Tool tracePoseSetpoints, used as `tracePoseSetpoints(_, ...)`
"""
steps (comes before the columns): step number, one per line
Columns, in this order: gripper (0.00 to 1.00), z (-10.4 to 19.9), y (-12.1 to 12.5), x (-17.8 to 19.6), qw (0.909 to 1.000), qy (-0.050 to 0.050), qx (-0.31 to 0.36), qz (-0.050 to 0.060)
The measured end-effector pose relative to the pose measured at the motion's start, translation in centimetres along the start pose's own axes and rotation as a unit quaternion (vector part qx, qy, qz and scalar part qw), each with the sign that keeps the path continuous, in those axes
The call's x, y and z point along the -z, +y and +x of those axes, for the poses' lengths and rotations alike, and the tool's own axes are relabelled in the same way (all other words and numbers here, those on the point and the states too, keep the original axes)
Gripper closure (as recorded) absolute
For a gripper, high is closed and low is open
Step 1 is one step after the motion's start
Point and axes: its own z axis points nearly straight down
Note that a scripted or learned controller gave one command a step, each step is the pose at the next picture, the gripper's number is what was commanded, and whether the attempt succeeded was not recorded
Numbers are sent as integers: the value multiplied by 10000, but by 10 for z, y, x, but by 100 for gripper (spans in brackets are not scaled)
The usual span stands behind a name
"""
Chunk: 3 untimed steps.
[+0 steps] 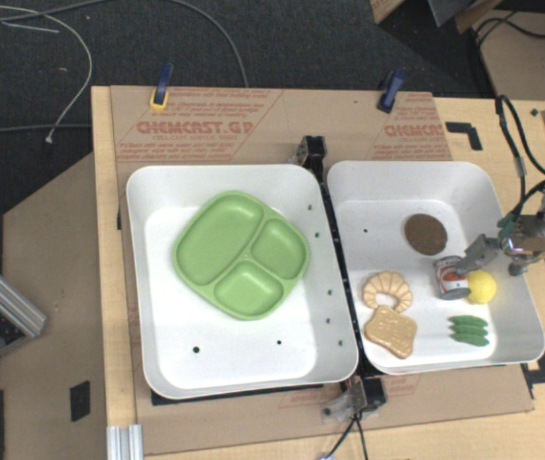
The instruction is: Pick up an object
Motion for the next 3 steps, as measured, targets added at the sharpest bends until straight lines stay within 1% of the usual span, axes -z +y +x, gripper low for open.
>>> tracePoseSetpoints(1,0,1,3,7,10000,-19,23,-69)
tracePoseSetpoints(2,0,-4,12,-47,10000,-15,22,-63)
tracePoseSetpoints(3,0,-2,9,-102,9999,-9,34,-97)
